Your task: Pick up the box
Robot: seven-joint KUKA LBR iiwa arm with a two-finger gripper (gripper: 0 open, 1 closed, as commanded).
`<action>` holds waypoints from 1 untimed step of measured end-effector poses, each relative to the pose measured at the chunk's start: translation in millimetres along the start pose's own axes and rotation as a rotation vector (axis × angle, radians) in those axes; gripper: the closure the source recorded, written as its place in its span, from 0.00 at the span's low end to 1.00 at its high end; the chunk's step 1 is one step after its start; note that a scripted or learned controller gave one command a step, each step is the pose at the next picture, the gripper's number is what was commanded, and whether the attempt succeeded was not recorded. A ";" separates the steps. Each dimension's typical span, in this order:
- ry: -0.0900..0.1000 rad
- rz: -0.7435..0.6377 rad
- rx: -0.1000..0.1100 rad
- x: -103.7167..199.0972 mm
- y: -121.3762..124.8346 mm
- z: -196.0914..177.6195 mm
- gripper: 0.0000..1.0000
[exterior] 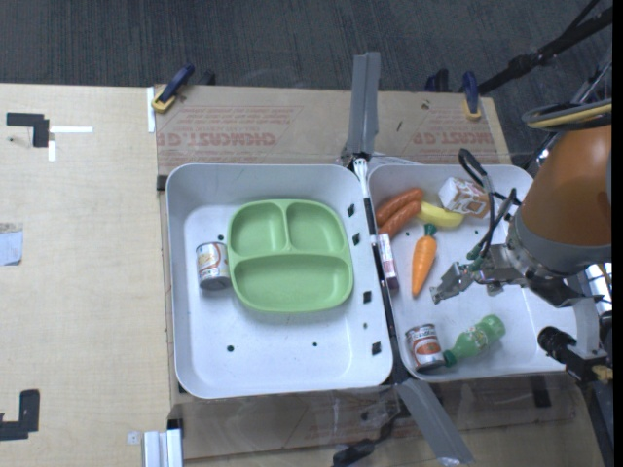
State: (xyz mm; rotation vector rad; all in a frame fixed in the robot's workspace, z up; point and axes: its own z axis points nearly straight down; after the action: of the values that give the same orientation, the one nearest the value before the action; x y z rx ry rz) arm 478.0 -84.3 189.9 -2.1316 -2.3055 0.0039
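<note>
1. The gripper (450, 287) hangs over the middle of the right bin (516, 363), reaching in from the right under the arm's orange band (582, 188). Its metal fingers point left and down; the picture is too small and cluttered there to tell whether they are spread or closed. Nothing can be seen between them.
2. Just left of the fingertips lies a toy carrot (421, 262), orange with a green top, lengthwise up and down the bin and apart from the gripper.
3. Below the gripper a green bottle (477, 340) lies on its side, tilted, with its neck end near a small can (422, 346) with a red label at the bin's near left corner.
4. Up and to the left of the carrot, two orange-red sausages (397, 209) lie side by side at a slant. A yellow banana (441, 215) lies just right of them.
5. The box (464, 197), small, white with reddish print, sits at the far side of the right bin, touching or just beside the banana's right end, well apart from the gripper.
6. A slim pen-like stick (387, 261) lies along the divide between the bins.
7. The left bin (195, 358) holds a green divided plate (290, 256) with three compartments, and a can (211, 266) just beside its left edge.
</note>
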 end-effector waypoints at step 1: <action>0.000 -0.195 0.001 72.8 5.9 0.0 0.00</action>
State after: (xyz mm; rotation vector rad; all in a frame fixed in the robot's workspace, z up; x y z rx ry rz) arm 478.2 -11.2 189.9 -1.8965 -2.5014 0.0043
